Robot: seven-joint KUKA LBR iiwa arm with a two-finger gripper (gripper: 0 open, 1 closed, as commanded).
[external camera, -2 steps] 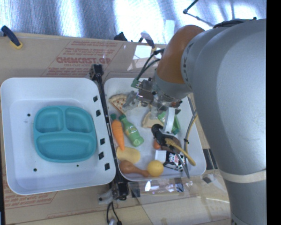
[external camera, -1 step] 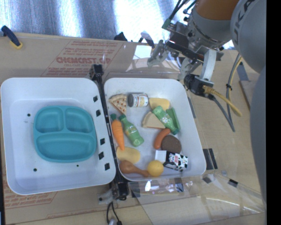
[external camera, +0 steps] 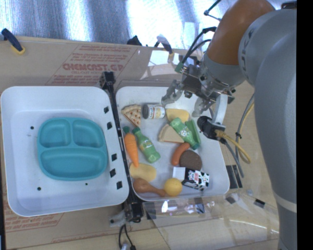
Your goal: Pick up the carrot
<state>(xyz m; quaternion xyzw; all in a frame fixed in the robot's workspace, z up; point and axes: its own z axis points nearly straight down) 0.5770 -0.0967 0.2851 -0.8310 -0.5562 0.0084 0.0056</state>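
1. Gripper point(external camera: 187, 99) hangs over the twelve o'clock end of the right bin point(external camera: 223, 176); its two fingers read as spread apart with nothing between them, so you can treat it as released.
2. Your target, the carrot point(external camera: 131, 148), lies along the nine o'clock wall of that same bin, long axis running roughly twelve to six, leafy end up.
3. Just beside it at three o'clock sits a green bottle point(external camera: 146, 145), close enough that you should count the two as touching or nearly so.
4. A pizza slice point(external camera: 132, 114) rests just past the carrot's top end, and a yellowish piece point(external camera: 143, 171) sits at its six o'clock tip.
5. A second orange item point(external camera: 180, 153) lies nearer the bin's centre; judged by shape it looks more like a sausage, so don't mistake it for the carrot.
6. Progress, as you can judge it: nothing is done yet, since the carrot is on the bin floor and the gripper is well apart from it, toward one o'clock.
7. What remains for you: travel toward eight o'clock, descend across the carrot's width, close, and lift.
8. Left bin point(external camera: 10, 139) carries a teal divided plate point(external camera: 71, 148)
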